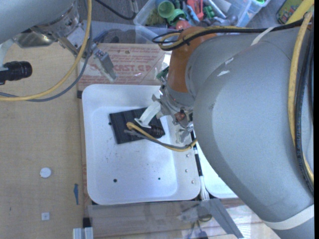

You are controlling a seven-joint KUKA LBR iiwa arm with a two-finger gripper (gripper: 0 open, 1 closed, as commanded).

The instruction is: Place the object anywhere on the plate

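Lying flat in the upper half of the left bin: a black flat piece, thin, matte, roughly square, skewed to the bin's walls. Its right end is covered by the gripper; how far the gripper is open cannot be told. The arm hides most of the right bin. Open white floor lies below the piece, marked with dark specks.

One fixed camera looks down at a slant on the white bin, the arm looming close at right.
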